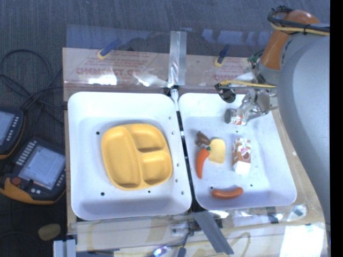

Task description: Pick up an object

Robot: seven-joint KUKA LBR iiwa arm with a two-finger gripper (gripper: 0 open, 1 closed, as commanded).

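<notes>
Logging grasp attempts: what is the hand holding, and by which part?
Cannot be told: the hand sits low in the right white bin, its tips blurred.

The setting is a robotics laboratory rather than a home or shop. Two shallow white plastic bins (80,197) sit side by side on a purpose-built bench, backed by clear plastic sheeting (134,58) taped and clipped over brown cardboard. On the left, orange-and-grey handheld control pendants with screens (33,170) lie on dark grey carpet (107,4) amid loose black cables (32,84). A grey industrial arm with an orange band (305,63) reaches in from the right.
</notes>
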